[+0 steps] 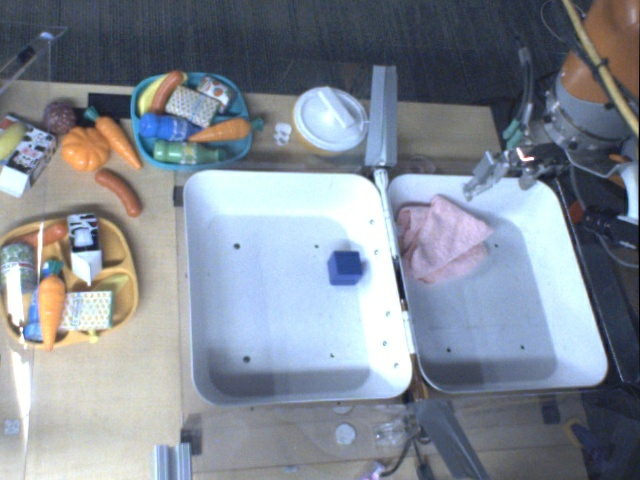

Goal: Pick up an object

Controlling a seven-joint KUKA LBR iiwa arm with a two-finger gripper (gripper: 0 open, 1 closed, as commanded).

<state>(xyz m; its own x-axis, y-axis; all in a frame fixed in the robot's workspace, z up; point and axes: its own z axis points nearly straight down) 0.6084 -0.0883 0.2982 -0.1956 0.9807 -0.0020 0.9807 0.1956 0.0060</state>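
Pink cloth [443,239] lies crumpled in the upper left part of the right bin [560,368], against the wall it shares with the left bin [215,368], where a small blue cube [345,267] sits near the middle. Your gripper [482,181] hovers over the right bin's far rim; you cannot tell its finger state, and nothing is visibly held. From it, the cloth lies just nearer the camera and leftward, the closest target; the cube is well apart.
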